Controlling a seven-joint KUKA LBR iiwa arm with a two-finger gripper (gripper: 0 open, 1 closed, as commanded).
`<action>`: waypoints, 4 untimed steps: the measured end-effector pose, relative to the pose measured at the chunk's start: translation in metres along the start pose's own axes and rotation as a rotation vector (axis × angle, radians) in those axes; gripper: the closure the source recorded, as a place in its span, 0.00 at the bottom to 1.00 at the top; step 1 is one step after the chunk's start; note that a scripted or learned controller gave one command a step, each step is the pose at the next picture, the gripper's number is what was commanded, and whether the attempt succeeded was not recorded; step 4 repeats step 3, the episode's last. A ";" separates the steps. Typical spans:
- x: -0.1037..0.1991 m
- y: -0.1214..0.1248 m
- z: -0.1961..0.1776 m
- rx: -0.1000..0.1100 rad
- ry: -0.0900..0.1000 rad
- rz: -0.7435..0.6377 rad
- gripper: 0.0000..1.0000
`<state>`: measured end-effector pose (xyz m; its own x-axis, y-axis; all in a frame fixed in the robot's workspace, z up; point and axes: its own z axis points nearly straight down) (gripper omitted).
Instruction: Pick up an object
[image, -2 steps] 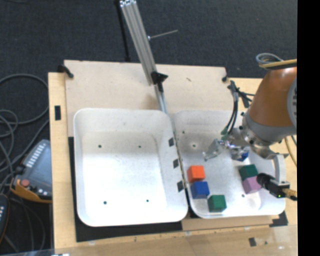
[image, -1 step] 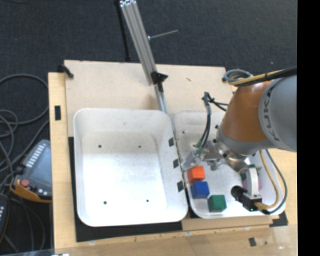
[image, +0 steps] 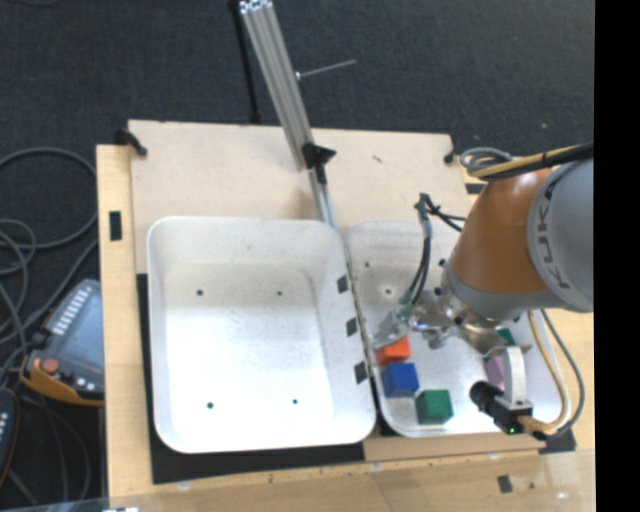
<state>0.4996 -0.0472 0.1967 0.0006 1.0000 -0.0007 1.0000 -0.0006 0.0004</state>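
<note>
The table (image: 220, 170) holds two white bins side by side. The left bin (image: 250, 330) sits at nine o'clock. The right bin (image: 375, 250) sits at three o'clock, and the big grey and orange arm (image: 515, 240) hangs over it. The pincer (image: 415, 322) is low in the right bin; I cannot tell how it stands. Just below it, at six o'clock, lie an orange block (image: 393, 350), a blue block (image: 401, 378) and a green block (image: 434, 405), in a row slanting toward five o'clock.
</note>
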 end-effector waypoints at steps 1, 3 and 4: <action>-0.039 0.038 0.087 -0.006 0.000 -0.001 0.00; 0.056 0.057 -0.004 -0.008 0.001 -0.007 1.00; 0.056 0.057 -0.004 -0.008 0.001 -0.007 1.00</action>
